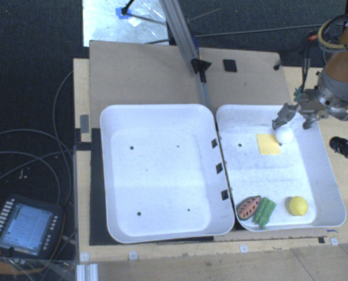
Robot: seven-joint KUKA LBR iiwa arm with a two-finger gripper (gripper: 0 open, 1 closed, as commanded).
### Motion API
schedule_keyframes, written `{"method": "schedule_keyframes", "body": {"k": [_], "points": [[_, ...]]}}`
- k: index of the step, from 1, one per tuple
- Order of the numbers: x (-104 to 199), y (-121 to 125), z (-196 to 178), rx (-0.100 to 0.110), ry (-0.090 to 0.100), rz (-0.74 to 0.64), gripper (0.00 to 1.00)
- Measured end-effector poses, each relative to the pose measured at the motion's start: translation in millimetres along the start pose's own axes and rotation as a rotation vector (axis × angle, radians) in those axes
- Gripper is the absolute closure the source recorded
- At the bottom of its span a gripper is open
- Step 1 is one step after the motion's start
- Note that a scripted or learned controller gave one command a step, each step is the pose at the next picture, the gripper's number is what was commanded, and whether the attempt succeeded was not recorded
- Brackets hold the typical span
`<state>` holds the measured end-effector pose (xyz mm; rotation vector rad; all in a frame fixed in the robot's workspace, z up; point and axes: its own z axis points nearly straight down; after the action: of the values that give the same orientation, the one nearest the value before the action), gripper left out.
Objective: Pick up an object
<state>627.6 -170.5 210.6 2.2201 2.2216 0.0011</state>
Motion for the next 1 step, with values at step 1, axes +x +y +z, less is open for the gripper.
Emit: {"method": "schedule_keyframes", "body": {"k": [1], "points": [[-37.1,-66.0,126.7,0.005,0.001,0.004,0.00]]}}
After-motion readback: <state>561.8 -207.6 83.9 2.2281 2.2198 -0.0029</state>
